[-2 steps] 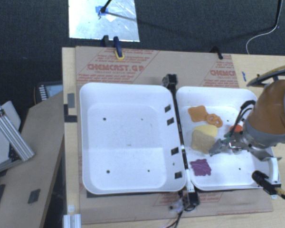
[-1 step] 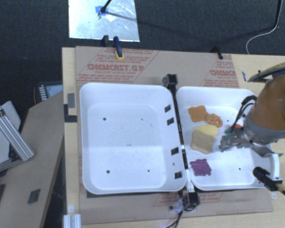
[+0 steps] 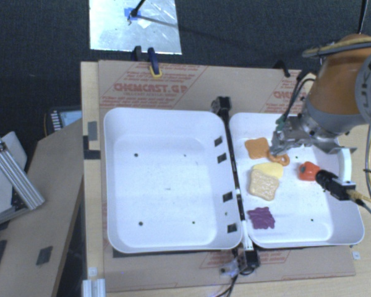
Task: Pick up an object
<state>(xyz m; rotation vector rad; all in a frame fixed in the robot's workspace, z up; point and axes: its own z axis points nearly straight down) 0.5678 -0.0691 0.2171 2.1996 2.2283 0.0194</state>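
The gripper (image 3: 279,148) is seen lowered into the right bin (image 3: 340,228), close to its far edge, directly over a small orange ring (image 3: 280,159). Whether anything is clasped cannot be told, since the tool's lower end is hidden against the ring and the dark wrist body.

The ring is judged to be the intended target, as the tool has been set right above it. An orange flat piece (image 3: 257,147) is found just beside the ring, toward the divider between the bins. A pale bread-like slice (image 3: 264,184) lies nearer the bin's middle, with a yellow piece (image 3: 269,169) touching its far edge. A red-orange item (image 3: 307,172) rests toward the right edge, and a purple cluster (image 3: 261,217) sits near the front edge by the divider. All loose objects are gathered in this bin, presumably as the picking stock.

The left bin (image 3: 120,184) adjoins it.
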